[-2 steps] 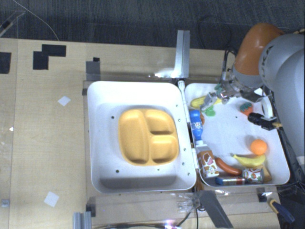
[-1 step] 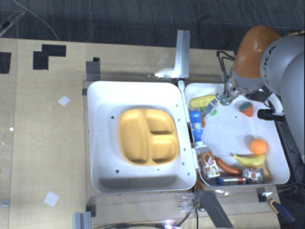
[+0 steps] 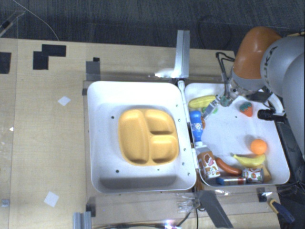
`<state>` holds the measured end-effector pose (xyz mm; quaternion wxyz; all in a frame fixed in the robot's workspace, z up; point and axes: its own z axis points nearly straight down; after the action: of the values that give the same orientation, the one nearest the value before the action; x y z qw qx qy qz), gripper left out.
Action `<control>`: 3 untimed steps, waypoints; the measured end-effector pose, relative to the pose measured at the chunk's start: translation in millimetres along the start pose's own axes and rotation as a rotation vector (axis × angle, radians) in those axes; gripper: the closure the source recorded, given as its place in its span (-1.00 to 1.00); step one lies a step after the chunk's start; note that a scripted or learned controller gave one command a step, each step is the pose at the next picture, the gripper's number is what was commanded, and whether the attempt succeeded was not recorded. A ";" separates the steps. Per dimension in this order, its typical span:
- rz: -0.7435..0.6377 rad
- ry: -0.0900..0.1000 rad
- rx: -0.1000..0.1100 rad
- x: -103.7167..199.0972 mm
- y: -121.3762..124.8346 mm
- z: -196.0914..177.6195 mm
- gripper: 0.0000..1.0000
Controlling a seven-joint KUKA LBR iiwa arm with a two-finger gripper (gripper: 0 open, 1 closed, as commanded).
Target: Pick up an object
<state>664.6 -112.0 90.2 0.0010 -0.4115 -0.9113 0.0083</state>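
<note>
My gripper (image 3: 223, 100) is low over the far left part of the right bin (image 3: 281, 168), below the grey wrist and its orange band. Its tip is right beside the right end of a yellow banana-shaped piece (image 3: 200, 101); whether they touch is unclear. A blue bottle (image 3: 195, 123) lies along the bin's left wall just in front of it. A small red and green fruit (image 3: 246, 109) sits to the gripper's right. Farther forward are an orange ball (image 3: 258, 147), a yellow banana (image 3: 249, 160), a red sausage (image 3: 228, 166) and a printed can (image 3: 207, 163).
The left bin (image 3: 102, 128) holds a yellow divided plate (image 3: 147, 136). Another small can (image 3: 252, 176) and a red pen-like stick (image 3: 229, 180) lie along the right bin's front wall. A metal post (image 3: 182, 51) stands behind the seam between the bins.
</note>
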 end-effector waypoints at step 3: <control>0.157 -0.001 -0.028 84.5 13.0 -109.6 1.00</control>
<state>619.4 -38.5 199.1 -0.0061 -0.4816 -0.8764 -0.0041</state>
